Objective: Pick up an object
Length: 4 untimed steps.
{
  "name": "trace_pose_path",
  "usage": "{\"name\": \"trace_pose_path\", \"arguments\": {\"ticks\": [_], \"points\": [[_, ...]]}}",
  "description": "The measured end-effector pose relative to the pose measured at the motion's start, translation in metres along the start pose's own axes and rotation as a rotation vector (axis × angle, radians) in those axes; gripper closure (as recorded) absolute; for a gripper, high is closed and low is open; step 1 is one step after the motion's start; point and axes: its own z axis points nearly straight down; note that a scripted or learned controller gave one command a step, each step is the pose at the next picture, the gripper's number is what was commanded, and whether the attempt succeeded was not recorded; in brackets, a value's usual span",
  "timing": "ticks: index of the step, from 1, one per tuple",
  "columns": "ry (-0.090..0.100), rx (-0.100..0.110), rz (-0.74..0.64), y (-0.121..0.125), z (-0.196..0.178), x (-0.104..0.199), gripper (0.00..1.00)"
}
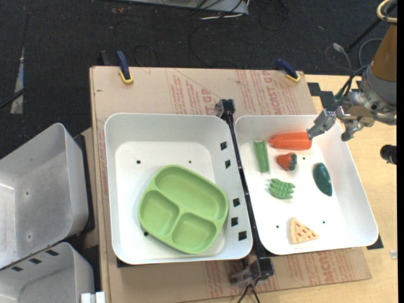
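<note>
arm: grey, with an orange band above the wrist, reaching in from the right edge over the top right corner of the right bin.
gripper: spread wide, two fingers splayed apart, with nothing between them; the left fingertip sits just beside the right end of the carrot.
carrot: orange, lying crosswise near the top of the right bin, not gripped.
green stick: long and narrow, lying lengthwise near the bin's left wall, just left of the carrot.
strawberry: red with a green cap, just below the carrot.
pea pod: bumpy green piece, mid-bin, below the strawberry.
dark green piece: oval, teal-green, to the right of the strawberry and pea pod.
waffle wedge: tan triangle near the bottom of the right bin.
left bin: holds a light green divided plate, tilted askew, with three compartments.
bench: brown board under both bins, blue-and-yellow clamps on its far edge.
</note>
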Motion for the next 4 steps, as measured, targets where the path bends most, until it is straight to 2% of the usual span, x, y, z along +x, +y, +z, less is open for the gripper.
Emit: {"name": "trace_pose_path", "arguments": {"ticks": [1,3,4], "points": [[-0.002,-0.011,-0.003,0.002,-0.006,0.0,0.0],[-0.001,-0.005,0.001,-0.014,0.11,-0.008,0.0],[0.0,-0.005,0.0,-0.019,0.166,0.002,0.0]]}}
